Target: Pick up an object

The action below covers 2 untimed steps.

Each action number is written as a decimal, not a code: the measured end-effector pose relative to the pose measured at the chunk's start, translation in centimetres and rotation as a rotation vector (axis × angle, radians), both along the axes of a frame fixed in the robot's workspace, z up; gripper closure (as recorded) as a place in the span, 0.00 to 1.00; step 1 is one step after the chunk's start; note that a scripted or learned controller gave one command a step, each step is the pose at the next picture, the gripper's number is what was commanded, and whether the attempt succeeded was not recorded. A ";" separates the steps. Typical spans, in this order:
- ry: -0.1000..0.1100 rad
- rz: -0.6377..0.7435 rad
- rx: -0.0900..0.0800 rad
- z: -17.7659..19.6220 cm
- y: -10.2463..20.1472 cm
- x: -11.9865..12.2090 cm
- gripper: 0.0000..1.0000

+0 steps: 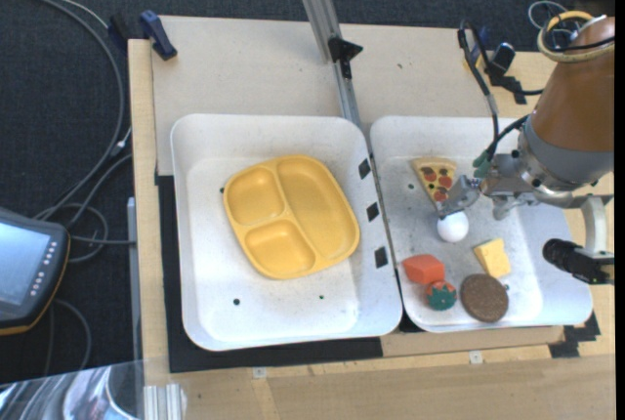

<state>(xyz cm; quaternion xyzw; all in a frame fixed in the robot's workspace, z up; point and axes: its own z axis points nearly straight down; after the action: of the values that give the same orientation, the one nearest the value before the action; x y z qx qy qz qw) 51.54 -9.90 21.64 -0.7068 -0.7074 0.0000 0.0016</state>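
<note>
Nearest the camera, the brown cookie (483,297) lies in the right bin (557,306). Farther back, the gripper (459,201) hangs directly over the white ball (452,228), which sits just below it, mid-bin. I cannot tell its state.

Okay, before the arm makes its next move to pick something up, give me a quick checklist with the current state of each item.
1. Objects to pick lie in the right bin: ok, pizza slice, white ball, cheese wedge, red block, brown cookie.
2. Pincer positioned over a target: ok, just above the white ball, beside the pizza slice.
3. Object already held: cannot tell.
4. Neighbours crowding the ball: ok, it lies apart from them.
5. Yellow tray out of the way: ok, in the left bin.
</note>
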 end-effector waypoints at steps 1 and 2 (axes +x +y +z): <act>-0.001 0.000 -0.001 0.0 0.0 0.0 0.00; 0.006 -0.002 0.000 -5.8 -0.8 0.3 0.00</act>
<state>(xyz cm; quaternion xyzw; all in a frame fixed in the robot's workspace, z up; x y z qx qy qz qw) 51.82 -10.70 15.87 -0.7074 -0.7068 0.0021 0.0039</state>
